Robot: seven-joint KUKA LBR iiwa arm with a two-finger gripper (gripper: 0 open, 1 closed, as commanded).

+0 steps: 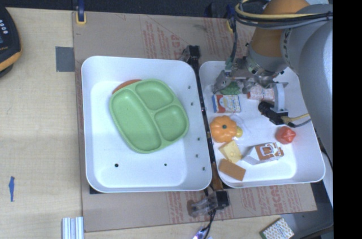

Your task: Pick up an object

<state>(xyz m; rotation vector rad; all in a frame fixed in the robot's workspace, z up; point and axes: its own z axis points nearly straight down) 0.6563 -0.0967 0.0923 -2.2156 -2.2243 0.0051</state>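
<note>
My gripper [231,83] is low over the back left corner of the right bin [308,167], reaching in from the right. Just in front of it lies a small red and white carton [226,103]. Further forward sit an orange pumpkin [223,128], a yellow cheese wedge [230,151] and a brown block [232,170]. A small brown and white carton [267,152] lies in the middle of the bin, and a red tomato [285,134] sits at the right. Nothing shows in the gripper's hold.
The left bin [102,170] bears a green divided plate [149,114] with an orange thing [127,85] peeking out from under its back edge. The bins' inner walls meet just left of the gripper. A dark device [7,40] sits at the far left.
</note>
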